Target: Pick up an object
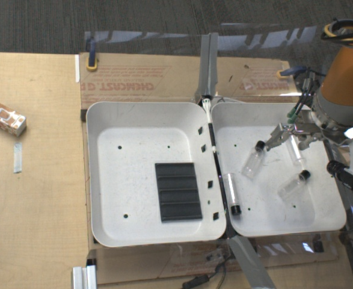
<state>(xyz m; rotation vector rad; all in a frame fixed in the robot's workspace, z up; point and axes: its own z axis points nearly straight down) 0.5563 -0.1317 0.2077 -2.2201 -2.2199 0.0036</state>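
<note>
The right bin [320, 221] holds three clear vials with black caps. One vial [252, 160] lies tilted near the bin's middle, a second vial [293, 186] lies further right, and a third vial [231, 195] rests along the left wall. A black ridged block [177, 191] lies flat in the left bin [104, 161]. My gripper [286, 144] hangs over the upper right part of the right bin, fingers open with nothing between them. It is just right of the first vial's cap and above the second vial. The arm's orange band [343, 74] is at the far right.
A centre divider with black clips [213, 149] separates the bins. Cardboard [146, 80] lies under them, held by blue clamps [92, 59]. On the wooden bench at left sit a small orange-and-white carton [6, 119] and a white strip [17, 159].
</note>
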